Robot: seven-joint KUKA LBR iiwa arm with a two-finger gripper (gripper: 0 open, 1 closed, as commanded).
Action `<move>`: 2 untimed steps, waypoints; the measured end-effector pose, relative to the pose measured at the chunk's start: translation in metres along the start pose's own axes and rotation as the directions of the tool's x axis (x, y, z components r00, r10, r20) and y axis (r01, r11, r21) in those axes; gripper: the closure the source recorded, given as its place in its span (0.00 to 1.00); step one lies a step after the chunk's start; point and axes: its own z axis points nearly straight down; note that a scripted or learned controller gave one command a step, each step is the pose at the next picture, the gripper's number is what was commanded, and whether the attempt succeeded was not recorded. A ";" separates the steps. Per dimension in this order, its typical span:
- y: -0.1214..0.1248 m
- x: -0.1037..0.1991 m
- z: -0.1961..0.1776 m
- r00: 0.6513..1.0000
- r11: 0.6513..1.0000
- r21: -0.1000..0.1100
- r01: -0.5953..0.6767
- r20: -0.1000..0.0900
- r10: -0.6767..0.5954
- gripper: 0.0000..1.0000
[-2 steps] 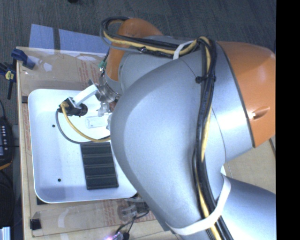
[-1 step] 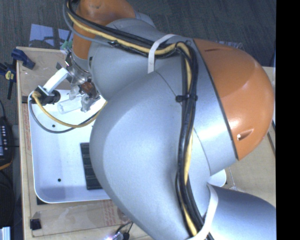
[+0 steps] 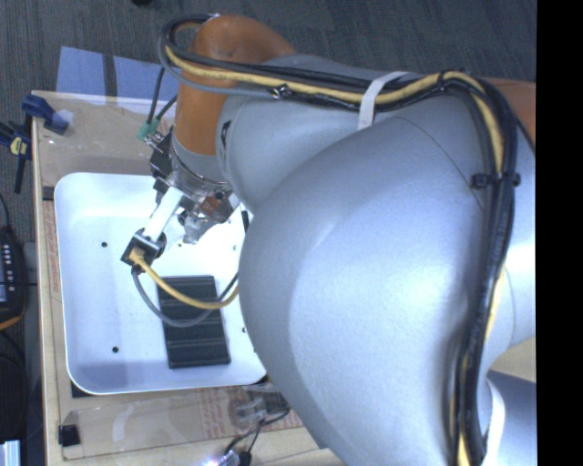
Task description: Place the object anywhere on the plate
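**Arm low over the left bin, dark ridged slab beneath it**

You have the gripper down inside the left bin, with most of the bench hidden behind the arm's grey body. Whether the gripper is parted or closed cannot be told from this angle, and nothing can be seen held in it. A dark ridged rectangular slab lies flat on the bin floor, just below the gripper; it may be the object or the plate, you cannot tell which. A grey and yellow cable loops from the wrist across the slab's upper edge.

Judging from this, check the grasp before you travel, and keep that cable from dragging the slab.

The bin floor is white, smooth and shallow-walled. It sits on a pale wooden bench, with dark carpet beyond.
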 end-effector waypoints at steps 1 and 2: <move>0.086 0.007 0.054 0.911 0.911 -0.003 0.413 0.001 -0.413 1.00; 0.060 0.041 0.046 0.721 0.721 -0.004 0.693 0.002 -0.693 1.00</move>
